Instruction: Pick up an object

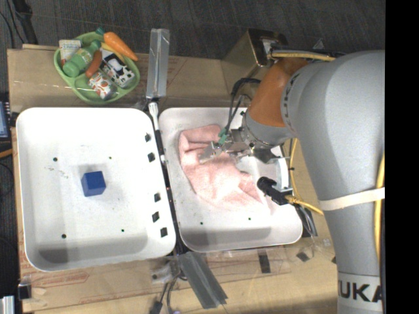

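Camera view showed us the end effector [215,150] low over the pink cloth [219,175] in the right bin [229,237], presumably to grasp it, its grip indiscernible.

cube [93,183] in left bin [39,129] | cloth [219,175] in right bin [196,237]

Grey arm [340,142] enters from the right, bulky upper link filling that side. Orange band [268,100] sits above the wrist. Wrist bent down and leftward; hand [213,152] low over the right bin [229,241], pointing left.
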### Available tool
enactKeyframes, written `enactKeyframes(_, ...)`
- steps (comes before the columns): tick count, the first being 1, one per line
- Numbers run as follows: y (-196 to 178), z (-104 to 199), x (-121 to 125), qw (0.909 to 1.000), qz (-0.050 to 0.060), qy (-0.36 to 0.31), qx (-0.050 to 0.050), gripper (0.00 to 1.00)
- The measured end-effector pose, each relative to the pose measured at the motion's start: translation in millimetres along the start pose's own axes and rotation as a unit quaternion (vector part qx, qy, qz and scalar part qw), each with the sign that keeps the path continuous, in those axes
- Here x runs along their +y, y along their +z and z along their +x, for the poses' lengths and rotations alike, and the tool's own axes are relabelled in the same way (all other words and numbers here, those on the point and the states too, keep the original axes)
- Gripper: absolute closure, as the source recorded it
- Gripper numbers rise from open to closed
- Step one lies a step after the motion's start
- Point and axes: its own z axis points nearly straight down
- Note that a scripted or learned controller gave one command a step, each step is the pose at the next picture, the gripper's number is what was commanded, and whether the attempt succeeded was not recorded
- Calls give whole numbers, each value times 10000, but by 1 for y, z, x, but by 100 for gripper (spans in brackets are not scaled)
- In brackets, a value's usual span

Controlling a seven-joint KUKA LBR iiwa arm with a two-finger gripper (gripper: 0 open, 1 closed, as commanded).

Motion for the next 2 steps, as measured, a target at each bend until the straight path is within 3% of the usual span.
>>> enactKeyframes(1,-1,-42,49,9989,-1,478,-3,0)
enactKeyframes(2,0,-2,10,9998,5,-196,2,0)
